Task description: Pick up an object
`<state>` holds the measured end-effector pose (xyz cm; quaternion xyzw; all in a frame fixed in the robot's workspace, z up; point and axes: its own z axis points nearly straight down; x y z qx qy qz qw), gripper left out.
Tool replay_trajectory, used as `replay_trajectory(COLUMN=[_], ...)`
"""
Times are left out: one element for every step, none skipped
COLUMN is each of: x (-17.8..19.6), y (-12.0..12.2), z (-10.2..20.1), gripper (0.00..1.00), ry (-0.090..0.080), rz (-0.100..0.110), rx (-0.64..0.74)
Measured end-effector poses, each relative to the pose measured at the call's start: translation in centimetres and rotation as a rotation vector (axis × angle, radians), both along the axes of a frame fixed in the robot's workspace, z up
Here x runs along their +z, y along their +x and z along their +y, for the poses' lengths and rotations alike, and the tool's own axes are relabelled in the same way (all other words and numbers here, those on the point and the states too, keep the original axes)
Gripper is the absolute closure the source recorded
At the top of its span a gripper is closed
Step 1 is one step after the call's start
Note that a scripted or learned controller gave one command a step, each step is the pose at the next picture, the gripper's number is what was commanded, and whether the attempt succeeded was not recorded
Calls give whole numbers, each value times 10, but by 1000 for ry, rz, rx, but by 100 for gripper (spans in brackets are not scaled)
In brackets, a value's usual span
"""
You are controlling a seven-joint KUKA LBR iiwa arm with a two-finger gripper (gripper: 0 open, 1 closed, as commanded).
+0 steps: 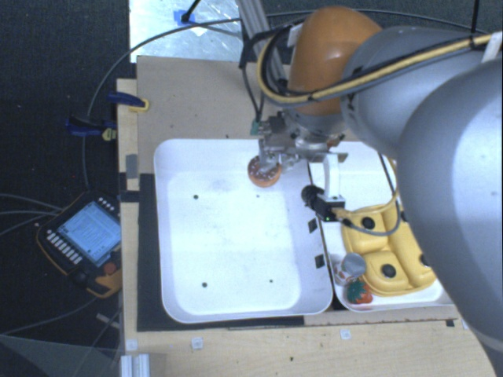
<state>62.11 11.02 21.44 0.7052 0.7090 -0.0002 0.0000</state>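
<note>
Grey arm housing covers much of the right bin, hiding most of the yellow moulded object there. Whether the gripper clamps anything cannot be told; its tip is blurred. A small round orange-brown object sits just at the gripper's 6 o'clock, near the left bin's 12 o'clock rim.

Dark speckled carpet floor all around, with black cables snaking over it. The tabletop is plain tan board, black tape strips along its left and front edges. A teach pendant with a lit blue screen sits on the floor to the left. Shiny silver sheet at the top, blue clamps on the tabletop's left edge.
</note>
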Motion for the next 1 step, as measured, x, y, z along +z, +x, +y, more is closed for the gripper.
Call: replay_trajectory(x=[1], y=[0], z=[0], gripper=[0], ry=[0], rz=[-1], rx=[-1])
